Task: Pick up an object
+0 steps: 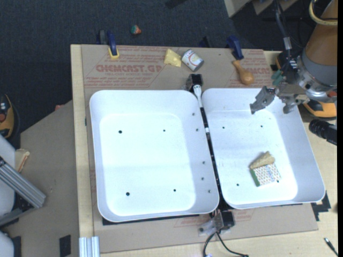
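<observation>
White right bin (300, 143) has the patterned sponge-like block (265, 171) lying flat around 6 o'clock, so my gripper (274, 101) hangs up at 12 with jaws spread wide, nothing grabbed yet.

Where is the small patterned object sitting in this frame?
In the camera view, the patterned object lies in the right bin, toward its near edge, well below the gripper at the bin's far side.
</observation>
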`<state>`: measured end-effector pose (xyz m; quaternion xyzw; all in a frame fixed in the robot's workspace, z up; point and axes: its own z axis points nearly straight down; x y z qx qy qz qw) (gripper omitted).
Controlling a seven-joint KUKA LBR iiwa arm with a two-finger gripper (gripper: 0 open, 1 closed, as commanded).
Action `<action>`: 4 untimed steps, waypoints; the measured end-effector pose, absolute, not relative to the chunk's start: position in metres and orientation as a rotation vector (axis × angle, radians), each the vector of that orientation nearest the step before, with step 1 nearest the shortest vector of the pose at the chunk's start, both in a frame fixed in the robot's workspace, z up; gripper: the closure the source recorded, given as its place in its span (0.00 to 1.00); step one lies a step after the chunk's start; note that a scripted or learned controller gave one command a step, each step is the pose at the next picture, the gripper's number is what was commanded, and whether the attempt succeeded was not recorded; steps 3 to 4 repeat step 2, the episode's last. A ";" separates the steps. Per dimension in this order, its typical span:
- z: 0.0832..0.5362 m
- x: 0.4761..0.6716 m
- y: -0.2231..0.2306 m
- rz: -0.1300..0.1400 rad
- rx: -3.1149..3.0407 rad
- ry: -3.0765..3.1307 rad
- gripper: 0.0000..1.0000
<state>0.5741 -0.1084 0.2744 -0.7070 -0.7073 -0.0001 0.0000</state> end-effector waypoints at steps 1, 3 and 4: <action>0.414 0.606 -0.115 -0.017 -2.231 -2.236 0.00; 0.416 0.605 -0.114 -0.004 -2.225 -2.228 1.00; 0.416 0.605 -0.114 -0.004 -2.225 -2.228 1.00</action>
